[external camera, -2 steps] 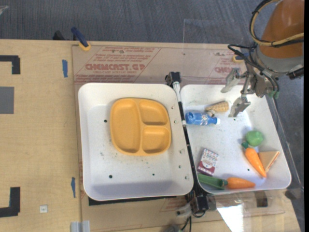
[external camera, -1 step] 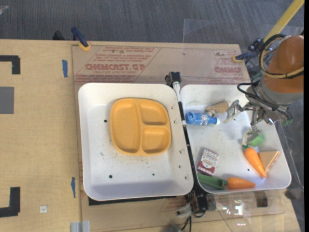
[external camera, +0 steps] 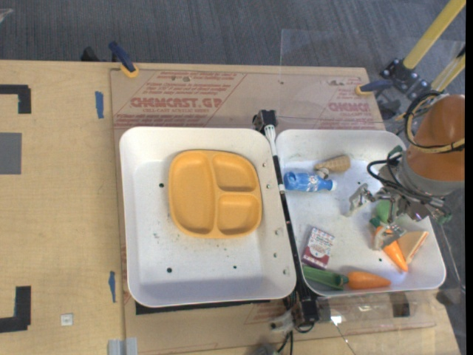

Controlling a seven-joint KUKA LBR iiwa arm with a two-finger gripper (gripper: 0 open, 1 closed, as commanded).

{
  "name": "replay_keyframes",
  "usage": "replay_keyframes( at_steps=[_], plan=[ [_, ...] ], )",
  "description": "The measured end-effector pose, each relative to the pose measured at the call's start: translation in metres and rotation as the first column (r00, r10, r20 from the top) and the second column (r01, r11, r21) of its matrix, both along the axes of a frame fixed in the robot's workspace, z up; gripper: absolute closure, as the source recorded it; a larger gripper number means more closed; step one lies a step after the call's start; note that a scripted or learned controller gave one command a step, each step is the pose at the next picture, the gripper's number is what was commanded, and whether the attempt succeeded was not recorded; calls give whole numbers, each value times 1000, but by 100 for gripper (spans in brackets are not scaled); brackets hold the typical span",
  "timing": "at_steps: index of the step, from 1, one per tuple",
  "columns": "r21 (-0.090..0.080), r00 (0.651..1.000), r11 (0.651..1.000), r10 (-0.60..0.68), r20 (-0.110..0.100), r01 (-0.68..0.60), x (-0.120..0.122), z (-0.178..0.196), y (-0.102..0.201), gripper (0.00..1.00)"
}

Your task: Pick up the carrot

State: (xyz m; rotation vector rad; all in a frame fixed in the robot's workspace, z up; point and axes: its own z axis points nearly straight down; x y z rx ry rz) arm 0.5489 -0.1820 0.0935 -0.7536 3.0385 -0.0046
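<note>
Carrot [external camera: 367,279]: lies flat near the front wall of the right bin [external camera: 436,272], at about six o'clock in that bin, its orange tip pointing toward three o'clock and its green top [external camera: 323,277] toward nine.
Nearest neighbours: a small red-and-white packet [external camera: 318,246] sits just beside the green top at about eleven o'clock from the carrot; an orange wedge-shaped piece [external camera: 397,255] lies near the tip at about one o'clock.
Tool [external camera: 388,205]: hangs over the three o'clock side of the right bin, above a clutter of green and orange bits; I cannot tell how far it is open, nor whether anything is in it.
Farther out: a blue bottle [external camera: 308,182] and a cork-like piece [external camera: 332,164] lie toward twelve o'clock of the bin; the left bin [external camera: 140,198] carries a yellow divided plate [external camera: 215,193].
Risk, wrong thing: the wedge is carrot-coloured and closer to the tool, so a grab could land on it instead.
Risk, wall: the carrot is close to the front wall, so a finger could strike the rim.
Risk, slip: a rounded, tapering body may roll or squeeze out if gripped off-centre.
</note>
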Motion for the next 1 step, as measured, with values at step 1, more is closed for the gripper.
replay_keyframes(
  at_steps=[1],
  plan=[
    [4,937,937,-350,0,350,-37,-4,-41,0]
  ],
)
